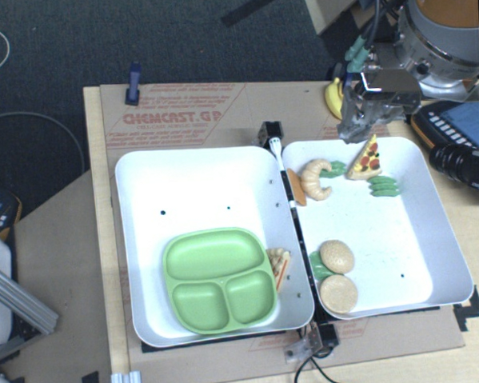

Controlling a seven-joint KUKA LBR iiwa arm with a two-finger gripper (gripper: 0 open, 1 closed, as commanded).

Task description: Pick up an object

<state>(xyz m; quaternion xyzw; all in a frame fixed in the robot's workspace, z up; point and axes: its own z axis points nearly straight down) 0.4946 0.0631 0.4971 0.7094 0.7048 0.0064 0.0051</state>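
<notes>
The gripper [355,132] is seen above the pizza slice [367,159]; its state cannot be told. The slice is judged light, rigid, slippery, best pinched across its 2 long edges.

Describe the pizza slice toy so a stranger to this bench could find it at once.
Go to the right white bin and look along its far edge, just below the gripper. There the pizza slice lies, a small yellow wedge with red spots and a red rim. The croissant to its left is tan and curved, and the pea pod just nearer is plain green.
</notes>
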